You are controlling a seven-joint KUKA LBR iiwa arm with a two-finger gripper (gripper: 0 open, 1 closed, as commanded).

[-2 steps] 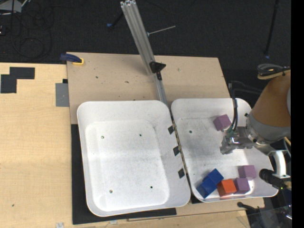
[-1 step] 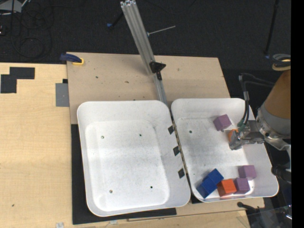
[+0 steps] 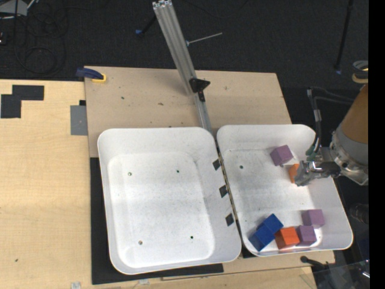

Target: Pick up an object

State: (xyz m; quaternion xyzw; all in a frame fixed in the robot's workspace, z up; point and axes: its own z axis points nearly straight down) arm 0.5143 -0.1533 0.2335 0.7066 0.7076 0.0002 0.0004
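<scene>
1. Your pincer (image 3: 302,177) sits low over the right bin (image 3: 258,138), near that bin's right wall. An orange piece (image 3: 293,173) shows at its left side, partly hidden by the metal, and you cannot tell from this view whether the fingers are spread or closed, nor whether they grip that piece.
2. Just up and left of the pincer, inside the right bin, lies a purple block (image 3: 281,155), close to the orange piece but apart from it.
3. Toward the right bin's near edge you see a cluster: a blue block (image 3: 265,231), an orange block (image 3: 287,237) touching it on the right, and two purple cubes (image 3: 310,226) beside that one.
4. The left bin (image 3: 120,140) lies against the right bin's left wall, with black clips (image 3: 222,191) along the seam between them.
5. Both bins rest on a pale wooden bench (image 3: 144,95). Behind the right bin a slanted aluminium rail (image 3: 177,44) rises from the bench, and a small blue and yellow clamp (image 3: 91,74) sits at the bench's far left corner.
6. Beyond the bench the floor is dark, with cables (image 3: 30,47) lying on it.
7. The arm (image 3: 355,134) reaches in from the right of the right bin, its orange band above the grey wrist and the wrist pointing left into the bin.
</scene>
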